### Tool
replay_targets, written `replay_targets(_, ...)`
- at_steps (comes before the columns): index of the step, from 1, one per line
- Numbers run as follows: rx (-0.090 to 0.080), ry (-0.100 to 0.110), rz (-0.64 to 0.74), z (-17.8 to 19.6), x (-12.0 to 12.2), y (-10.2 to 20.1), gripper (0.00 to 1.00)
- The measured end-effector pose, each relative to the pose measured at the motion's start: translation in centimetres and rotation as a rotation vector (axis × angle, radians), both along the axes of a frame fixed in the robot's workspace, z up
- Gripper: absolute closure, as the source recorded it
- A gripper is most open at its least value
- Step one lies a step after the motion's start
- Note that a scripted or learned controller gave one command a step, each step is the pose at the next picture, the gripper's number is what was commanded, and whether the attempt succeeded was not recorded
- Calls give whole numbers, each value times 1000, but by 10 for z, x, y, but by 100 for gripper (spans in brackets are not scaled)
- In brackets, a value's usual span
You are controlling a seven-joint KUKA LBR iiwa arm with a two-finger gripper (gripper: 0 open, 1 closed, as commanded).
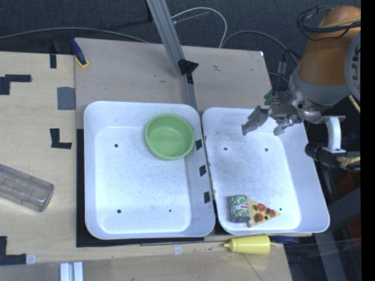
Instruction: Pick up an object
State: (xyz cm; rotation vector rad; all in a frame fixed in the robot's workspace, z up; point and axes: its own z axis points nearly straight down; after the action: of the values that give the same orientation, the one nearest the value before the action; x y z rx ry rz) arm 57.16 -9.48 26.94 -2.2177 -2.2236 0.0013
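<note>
Green-labelled can (238, 208), print unreadable, beside pizza slice toy (262, 212) in right bin (304, 174); pincer (263, 125) spread, nothing between fingers

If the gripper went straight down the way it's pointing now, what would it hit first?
Probably the bare floor of the right bin. The gripper hangs open over its upper part, well away from the small can and pizza slice toy. Depth is uncertain.

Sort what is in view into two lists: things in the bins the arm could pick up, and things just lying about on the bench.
Belongs to the job:
- green bowl, left bin
- small green can, right bin
- pizza slice toy, beside the can
- gripper, open, holding nothing

Lying about:
- yellow bottle
- clear plastic container
- blue and yellow clamp
</note>
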Motion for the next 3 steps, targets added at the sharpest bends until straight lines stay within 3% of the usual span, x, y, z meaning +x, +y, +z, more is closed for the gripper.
replay_targets(1, 0, 0, 0, 0, 0, 0, 0)
replay_targets(3, -1, 6, -2, -97, 2, -1, 0)
